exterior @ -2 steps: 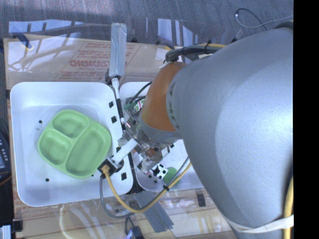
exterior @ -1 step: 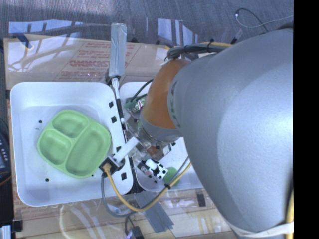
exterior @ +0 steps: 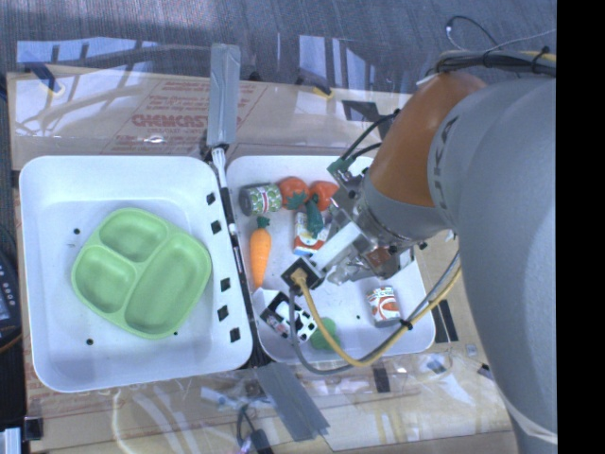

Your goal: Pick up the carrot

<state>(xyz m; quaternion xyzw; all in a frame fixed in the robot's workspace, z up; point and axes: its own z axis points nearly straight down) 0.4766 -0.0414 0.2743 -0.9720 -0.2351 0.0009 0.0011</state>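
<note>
Carrot (exterior: 259,257) lies by the right bin's (exterior: 416,324) left wall, open floor just beside it. Gripper (exterior: 288,312) hovers near the front edge; I cannot tell how its jaws stand.

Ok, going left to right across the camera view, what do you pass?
Green divided plate in the left bin → carrot at the right bin's left side → small red and white can → grey arm.
</note>
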